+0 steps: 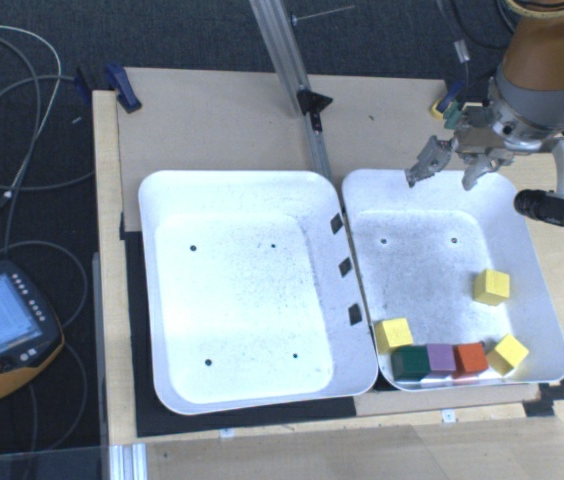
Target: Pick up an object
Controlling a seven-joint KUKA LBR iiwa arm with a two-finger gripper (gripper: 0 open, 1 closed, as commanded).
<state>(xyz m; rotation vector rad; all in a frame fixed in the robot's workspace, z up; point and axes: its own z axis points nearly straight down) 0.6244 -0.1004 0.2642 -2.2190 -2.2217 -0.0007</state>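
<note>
Grey arm with orange band enters from the right; its two-finger gripper [452,168] hangs over the far rim of the right-hand shallow white plastic bin [534,258]. The fingers [424,164] stand apart, nothing between them. No object is held.

Landmark: the right bin. All candidate objects lie inside it, gathered toward its near edge, well apart from the gripper at the far edge.
- Small yellow cube [492,287], alone, mid-right of the bin floor, nearest of the lot to the gripper.
- Second yellow cube [394,334], near-left part of the bin, close to the wall shared with the left-hand white bin [177,193].
- Dark green block [411,361], purple block [442,357] and orange-red block [471,357], in a row along the near wall, touching or nearly so.
- Third yellow cube [510,353], turned on a diagonal, just beside the orange-red block at the near-right corner.

Key relation: every block lies toward the bin's near side from the fingers, and lower than them. The lone yellow cube sits near and slightly right of the gripper; it has free floor on all sides. Judgement: it is the easiest target, since the row along the near wall leaves little room for the fingers to straddle one block. The cubes have no evident long axis, so finger alignment to a pair of flat faces matters more than heading.

Desk [222,118] beyond the bins carries a slanted metal rail [282,48].
</note>
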